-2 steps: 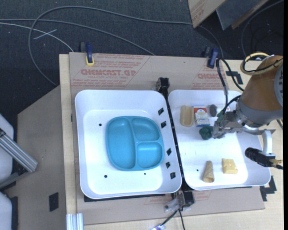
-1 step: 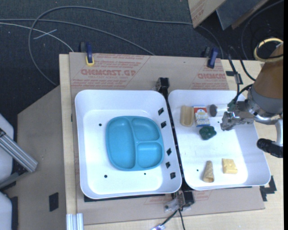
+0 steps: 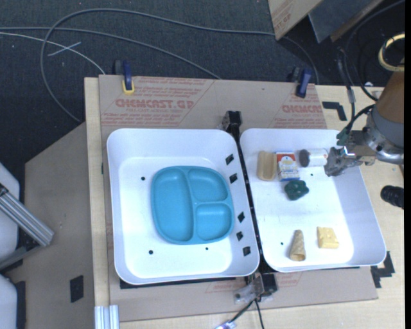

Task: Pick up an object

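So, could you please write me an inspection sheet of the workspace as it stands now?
Surface: board-covered bench bearing left bin and right bin, side by side.
Job's things: in the right bin, tan block, small carton, dark green lump, cone, yellow piece, grey cylinder.
Clutter: blue divided plate in the left bin.
Grippers: gripper low over the right bin's far right part, beside the grey cylinder; nothing seen held.
Cables: grey cables on the floor; cable at the near edge.
Surroundings: dark carpet, cardboard box, two clamps.
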Controlling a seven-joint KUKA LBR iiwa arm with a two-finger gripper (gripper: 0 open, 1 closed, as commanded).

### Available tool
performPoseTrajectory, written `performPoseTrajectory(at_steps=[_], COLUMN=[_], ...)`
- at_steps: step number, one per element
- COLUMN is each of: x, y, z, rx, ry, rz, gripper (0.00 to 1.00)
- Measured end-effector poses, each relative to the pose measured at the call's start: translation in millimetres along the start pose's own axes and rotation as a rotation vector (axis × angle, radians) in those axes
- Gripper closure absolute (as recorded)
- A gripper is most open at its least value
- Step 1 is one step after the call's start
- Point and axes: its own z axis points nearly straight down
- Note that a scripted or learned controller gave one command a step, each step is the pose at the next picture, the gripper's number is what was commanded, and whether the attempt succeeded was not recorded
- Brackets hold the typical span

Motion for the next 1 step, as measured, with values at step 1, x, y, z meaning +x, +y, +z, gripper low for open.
performPoseTrajectory(at_steps=[1], x=[47.5], y=[25.7], z=[-6.1], rx=[0.003], ry=[0.003], rz=[-0.005], gripper=[1.0])
